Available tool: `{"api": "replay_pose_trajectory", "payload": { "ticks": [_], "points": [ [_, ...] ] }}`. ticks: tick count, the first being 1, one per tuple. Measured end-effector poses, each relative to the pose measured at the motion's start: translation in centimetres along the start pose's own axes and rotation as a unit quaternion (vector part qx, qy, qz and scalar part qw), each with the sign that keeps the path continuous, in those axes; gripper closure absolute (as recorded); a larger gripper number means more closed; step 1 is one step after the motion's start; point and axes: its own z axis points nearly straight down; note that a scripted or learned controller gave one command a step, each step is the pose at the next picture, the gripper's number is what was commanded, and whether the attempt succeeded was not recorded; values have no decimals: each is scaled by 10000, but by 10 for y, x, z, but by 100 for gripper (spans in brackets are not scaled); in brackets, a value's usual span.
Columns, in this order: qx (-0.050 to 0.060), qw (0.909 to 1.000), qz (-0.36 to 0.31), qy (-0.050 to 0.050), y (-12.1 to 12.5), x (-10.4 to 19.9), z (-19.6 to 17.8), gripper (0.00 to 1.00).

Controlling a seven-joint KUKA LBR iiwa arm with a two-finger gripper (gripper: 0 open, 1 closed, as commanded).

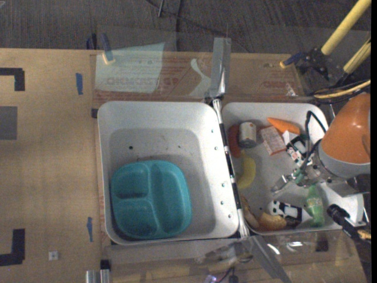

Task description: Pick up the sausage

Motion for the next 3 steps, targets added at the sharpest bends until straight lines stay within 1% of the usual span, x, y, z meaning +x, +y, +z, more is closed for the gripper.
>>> {"api": "replay_pose_trajectory", "payload": {
  "ticks": [1,2,3],
  "points": [
    [-25,9828,1848,-25,44,45,0,0],
    [-2,9333,3590,1,-7,9,0,0],
    [-22,8869,4620,-14,-3,66,0,0]
  ]
}}
